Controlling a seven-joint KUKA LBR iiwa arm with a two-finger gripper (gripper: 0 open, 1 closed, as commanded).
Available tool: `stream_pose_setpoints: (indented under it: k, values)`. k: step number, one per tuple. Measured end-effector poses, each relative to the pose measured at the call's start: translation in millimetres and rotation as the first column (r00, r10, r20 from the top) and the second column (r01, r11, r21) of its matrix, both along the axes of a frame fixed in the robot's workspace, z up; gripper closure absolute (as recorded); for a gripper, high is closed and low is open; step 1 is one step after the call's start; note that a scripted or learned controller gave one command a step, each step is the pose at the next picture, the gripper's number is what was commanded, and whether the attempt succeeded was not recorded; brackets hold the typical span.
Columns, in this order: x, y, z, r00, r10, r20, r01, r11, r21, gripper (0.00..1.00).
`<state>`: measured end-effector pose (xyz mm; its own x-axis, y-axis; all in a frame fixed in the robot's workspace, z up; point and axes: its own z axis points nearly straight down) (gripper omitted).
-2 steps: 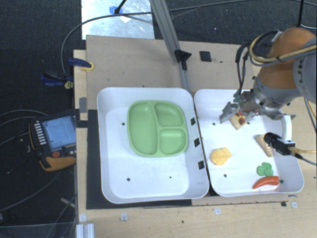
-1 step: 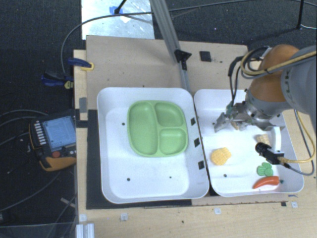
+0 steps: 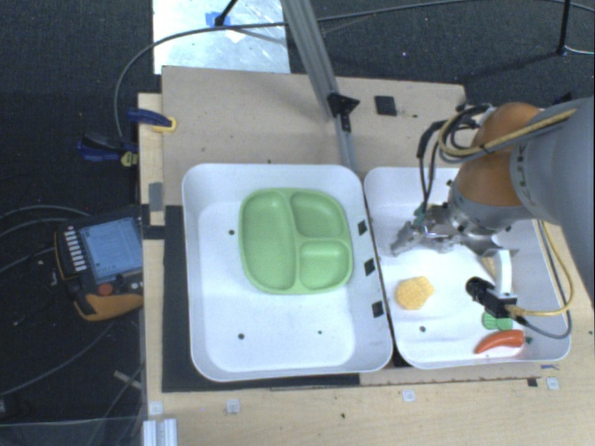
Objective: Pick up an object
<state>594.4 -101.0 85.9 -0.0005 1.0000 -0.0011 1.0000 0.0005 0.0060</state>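
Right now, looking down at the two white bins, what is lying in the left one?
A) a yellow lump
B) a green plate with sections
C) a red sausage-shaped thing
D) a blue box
B: the green plate with its three sections lies in the left bin, while the yellow lump and the red thing are in the right bin.

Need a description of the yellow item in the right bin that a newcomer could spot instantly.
Of the two white bins, start at the right bin. Near its left wall, just below the gripper in the picture, lies a small round yellow lump. It is the only yellow thing there; the red piece and green piece sit by the opposite wall.
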Motion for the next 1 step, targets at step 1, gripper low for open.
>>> stream_pose_setpoints:
  k: [1]
  values:
    - [2.5, 1.2, 13.8, 1.0, 0.001, 0.006, -0.001, 1.0, 0.002, 1.0]
